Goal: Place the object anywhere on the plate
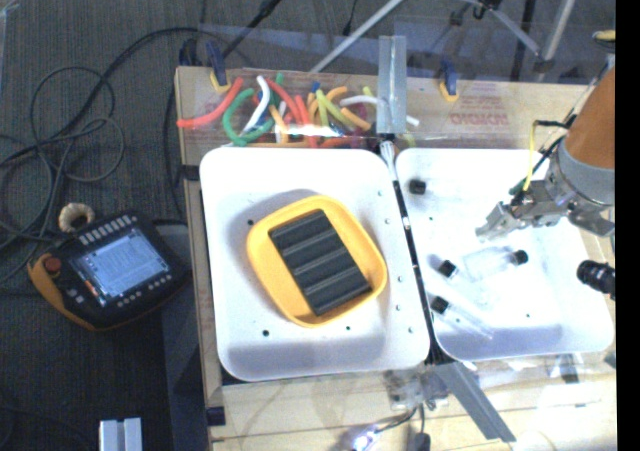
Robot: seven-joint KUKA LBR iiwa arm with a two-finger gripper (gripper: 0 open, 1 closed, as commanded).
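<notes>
The gripper (503, 220) is being held low over the right bin (520, 344), in its upper right part, at the end of the grey and orange arm (590, 139) that is being reached in from the right edge. Whether the gripper is released or clenched cannot be told from the blurred metal at its tip, and nothing is being seen gripped in it.

A clear object with a black cap (492, 263) is being left on the bin floor just below the gripper, apart from it. A small capped piece (443, 266) is being shown to that object's left, a clear capped tube (452, 311) near the bin's lower left corner, and a black piece (417, 184) close to the upper left rim. Open white floor is being left between these pieces.

The yellow plate (265, 249) is being kept in the middle of the left bin (230, 339), well apart from the gripper, with bare floor on all its sides. Most of its surface is being covered by a black ridged block (320, 261), so only a yellow margin is being left free. Coloured hoses (280, 109) are being piled beyond the left bin's far edge.
</notes>
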